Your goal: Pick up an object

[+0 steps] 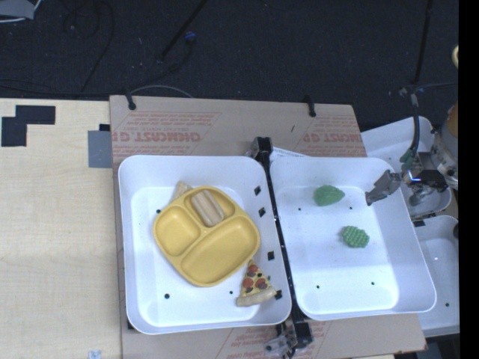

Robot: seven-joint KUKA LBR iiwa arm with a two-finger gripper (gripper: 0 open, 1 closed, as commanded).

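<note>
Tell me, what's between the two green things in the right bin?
Nothing: in the camera view, just bare white bin floor lies between the smooth green lump and the bumpy green one.

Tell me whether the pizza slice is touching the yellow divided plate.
Cannot tell. In the camera view the pizza slice lies right at the lower right rim of the yellow divided plate, with neither a gap nor contact plain.
</note>
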